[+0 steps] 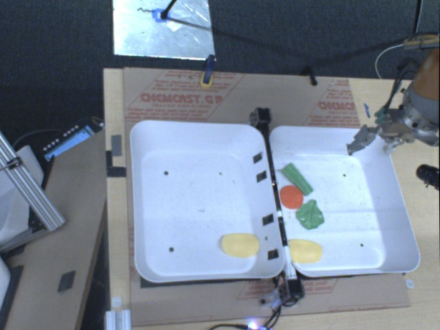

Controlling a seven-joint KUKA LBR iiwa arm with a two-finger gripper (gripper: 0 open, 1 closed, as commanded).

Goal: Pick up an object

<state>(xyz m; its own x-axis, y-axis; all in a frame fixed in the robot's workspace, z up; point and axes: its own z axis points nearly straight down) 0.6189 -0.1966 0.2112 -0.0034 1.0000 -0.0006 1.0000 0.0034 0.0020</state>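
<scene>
The right bin [385,205] holds a green piece [297,177], orange disc [291,196], green leafy piece [311,214] and yellow piece [304,251] at nine o'clock; the left bin [179,150] holds another yellow piece [239,245]. The gripper [371,137], at the right bin's one o'clock rim, cannot be judged. Cardboard [179,95] lies beneath.

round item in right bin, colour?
Orange-red disc, between two green pieces, in the camera view.

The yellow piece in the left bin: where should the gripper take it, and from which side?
Probably across the short width of the yellow piece, coming straight down. It lies flat as a wide oval near the left bin's front wall, with bare floor behind it, so the fingers fit front and back.
</scene>
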